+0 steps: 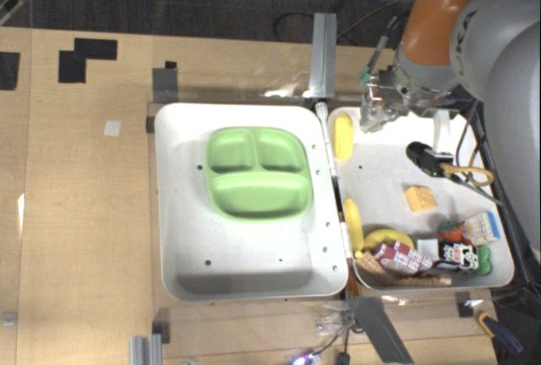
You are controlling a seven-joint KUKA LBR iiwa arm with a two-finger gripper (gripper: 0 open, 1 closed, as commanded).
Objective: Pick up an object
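Bottom clutter point(423, 258) lies well apart from pincer point(372, 114) beside banana point(343, 138)

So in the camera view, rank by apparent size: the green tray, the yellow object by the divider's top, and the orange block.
1. Green tray, clearly largest.
2. Yellow object.
3. Orange block, close to the yellow object in size, so that order is unsure.

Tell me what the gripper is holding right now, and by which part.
Nothing is visibly held. The gripper hovers over the right bin's far left corner, beside a yellow banana-like piece, with no object seen between its jaws.
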